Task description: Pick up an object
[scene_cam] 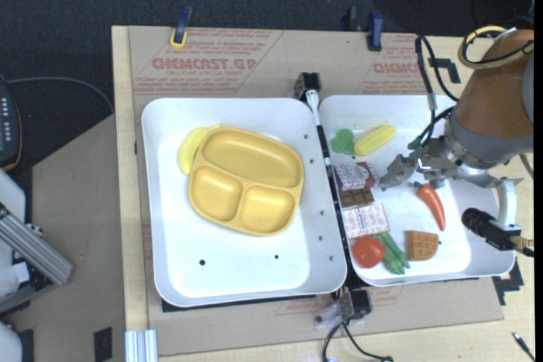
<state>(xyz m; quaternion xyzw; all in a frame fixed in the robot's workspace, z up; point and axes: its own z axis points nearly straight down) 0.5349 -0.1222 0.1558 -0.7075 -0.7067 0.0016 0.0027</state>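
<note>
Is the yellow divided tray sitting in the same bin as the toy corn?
No. The yellow tray lies in the left bin, while the corn lies in the right bin.

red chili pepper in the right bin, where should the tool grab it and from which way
Grip the red chili pepper across its thicker middle, coming straight down from above. It lies flat on the right bin floor, long and narrow, slanting toward the lower right, so the fingers should close across its short width. Open floor lies on both sides.

- Red chili pepper (432, 205) lies slanted in the right bin.
- Yellow corn (374, 139) beside green broccoli (343, 141).
- Tomato (367, 251), waffle (421, 245), green pod (393, 253) near the front wall.
</note>
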